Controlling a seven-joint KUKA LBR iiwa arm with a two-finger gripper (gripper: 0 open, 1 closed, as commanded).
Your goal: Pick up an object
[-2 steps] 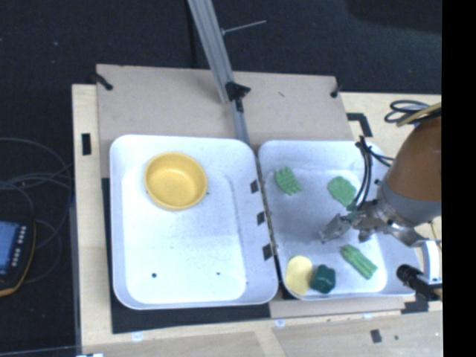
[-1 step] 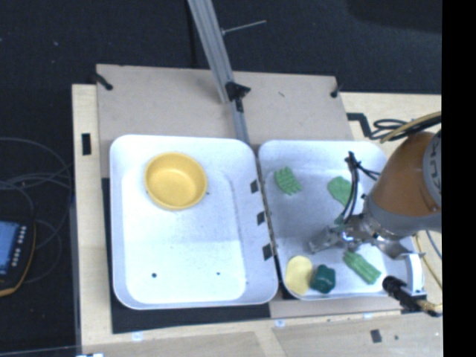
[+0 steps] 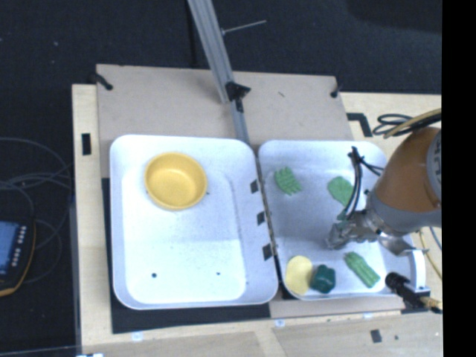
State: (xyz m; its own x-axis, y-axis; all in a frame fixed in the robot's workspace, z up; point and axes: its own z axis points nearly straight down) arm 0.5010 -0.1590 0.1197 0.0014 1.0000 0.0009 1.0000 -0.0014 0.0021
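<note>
My gripper (image 3: pixel 341 236) hangs low over the middle of the right bin (image 3: pixel 312 162), below the orange band of the arm (image 3: pixel 409 173). Around it lie several small objects. A green ridged piece (image 3: pixel 287 181) sits at the bin's upper left. A second green piece (image 3: pixel 341 190) lies just above the gripper. A long green piece (image 3: pixel 362 268) rests below and right of it. A pale yellow round thing (image 3: pixel 299 272) and a dark green block (image 3: pixel 323 279) touch at the bin's near edge. Nothing shows between the fingers.
The left bin (image 3: pixel 186 274) holds a yellow bowl (image 3: pixel 175 180) in its upper left part. A grey metal bar (image 3: pixel 214 43) slants down from the top to the gap between the bins. Cables run along the right edge of the bench.
</note>
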